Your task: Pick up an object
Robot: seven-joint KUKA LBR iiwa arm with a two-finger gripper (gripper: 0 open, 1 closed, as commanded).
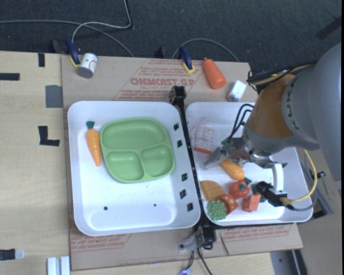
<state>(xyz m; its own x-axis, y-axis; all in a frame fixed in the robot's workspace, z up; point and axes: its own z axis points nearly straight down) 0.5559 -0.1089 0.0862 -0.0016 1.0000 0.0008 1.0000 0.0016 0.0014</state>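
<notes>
Arm lowers its claw (218, 155) into the right bin (301, 202); grip state cannot be told. An orange piece (233, 169) lies just beside it; tomato (239, 188), bread (211, 189) and broccoli (217, 209) crowd nearby.

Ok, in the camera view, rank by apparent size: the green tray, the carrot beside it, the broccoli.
1. Green tray, largest by far.
2. Carrot.
3. Broccoli, smallest, though partly crowded by neighbouring toys.

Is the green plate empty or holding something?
Empty. All three compartments of the green plate show bare green; the carrot lies beside it on the left bin's floor, not on it.
</notes>
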